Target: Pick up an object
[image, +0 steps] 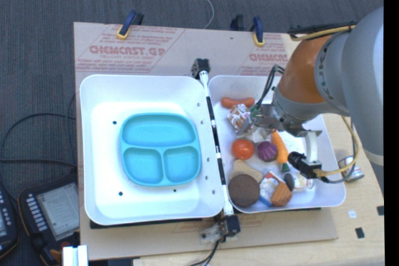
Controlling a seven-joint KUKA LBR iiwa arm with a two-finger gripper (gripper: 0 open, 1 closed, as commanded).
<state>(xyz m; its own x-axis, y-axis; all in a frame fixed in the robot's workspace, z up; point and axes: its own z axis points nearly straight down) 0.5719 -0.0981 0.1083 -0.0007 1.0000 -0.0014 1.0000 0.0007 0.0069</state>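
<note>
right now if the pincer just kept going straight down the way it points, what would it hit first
Most likely the crinkled silver wrapper, which lies right at the pincer in the right bin. The red tomato and purple onion sit just beside that line. Depth is hard to judge from this slanted view.

Arm [324, 81] reaches leftward, claw [257, 118] lowered.

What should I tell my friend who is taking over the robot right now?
Claw: low in the right bin, by the crinkly silver wrapper; I cannot tell whether it grips anything.
Things: tomato, purple onion, carrot, sausage and brown cookie all lie in the right bin. The blue divided plate sits in the left bin.
Done: arm has reached the pile.
Left: lift one object out.
</note>
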